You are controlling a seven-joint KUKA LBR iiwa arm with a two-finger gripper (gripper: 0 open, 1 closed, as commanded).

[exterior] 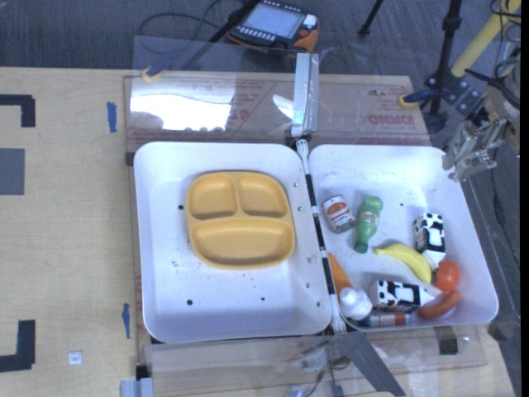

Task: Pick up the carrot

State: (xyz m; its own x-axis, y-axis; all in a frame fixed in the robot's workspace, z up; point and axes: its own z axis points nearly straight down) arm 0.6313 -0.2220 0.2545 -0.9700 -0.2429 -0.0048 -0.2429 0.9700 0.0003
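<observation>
The carrot [337, 272] lies against the right bin's [388, 162] left wall, beside a white bottle [355, 303]. Gripper [469, 151] hovers off the bin's upper right corner; its state I cannot tell.

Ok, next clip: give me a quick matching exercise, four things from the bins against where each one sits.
Things:
1. yellow divided plate
2. carrot
3. banana
4. green bottle

Places:
A. right bin, middle, just right of the small can
B. left bin, centre
C. right bin, against its left wall, near the front
D. right bin, between the two black-and-white toys

Pairs: 1-B, 2-C, 3-D, 4-A
</observation>
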